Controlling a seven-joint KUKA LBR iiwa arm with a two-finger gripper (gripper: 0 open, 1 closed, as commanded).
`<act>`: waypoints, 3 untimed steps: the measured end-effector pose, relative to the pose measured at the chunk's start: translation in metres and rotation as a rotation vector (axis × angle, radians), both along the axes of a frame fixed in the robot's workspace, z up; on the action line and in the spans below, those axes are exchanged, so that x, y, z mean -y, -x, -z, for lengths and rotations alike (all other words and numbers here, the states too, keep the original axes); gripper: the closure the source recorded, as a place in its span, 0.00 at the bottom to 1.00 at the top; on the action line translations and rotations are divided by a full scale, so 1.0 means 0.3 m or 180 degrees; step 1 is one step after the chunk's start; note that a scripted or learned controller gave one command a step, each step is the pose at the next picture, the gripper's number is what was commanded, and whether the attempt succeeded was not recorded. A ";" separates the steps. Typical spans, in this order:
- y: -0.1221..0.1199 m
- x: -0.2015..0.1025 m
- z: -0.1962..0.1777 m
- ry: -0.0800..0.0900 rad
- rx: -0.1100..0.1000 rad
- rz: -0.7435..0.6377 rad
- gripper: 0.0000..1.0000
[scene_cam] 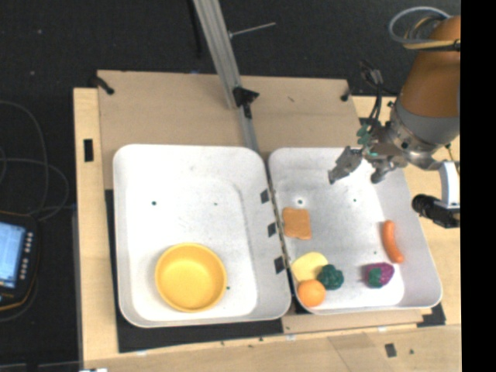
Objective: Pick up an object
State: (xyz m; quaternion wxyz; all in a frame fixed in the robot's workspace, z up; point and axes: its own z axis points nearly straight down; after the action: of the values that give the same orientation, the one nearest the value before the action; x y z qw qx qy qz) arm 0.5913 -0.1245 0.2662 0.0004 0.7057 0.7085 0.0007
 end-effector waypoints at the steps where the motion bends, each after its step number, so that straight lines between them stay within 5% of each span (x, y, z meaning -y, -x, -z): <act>1: 0.000 0.000 0.000 -0.0002 0.0001 0.0004 0.00; 3: -0.013 0.007 0.268 0.0007 -0.0003 0.0019 0.00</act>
State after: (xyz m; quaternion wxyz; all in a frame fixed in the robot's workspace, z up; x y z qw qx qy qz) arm 0.5953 -0.1266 0.1858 0.0008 0.7079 0.7064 -0.0004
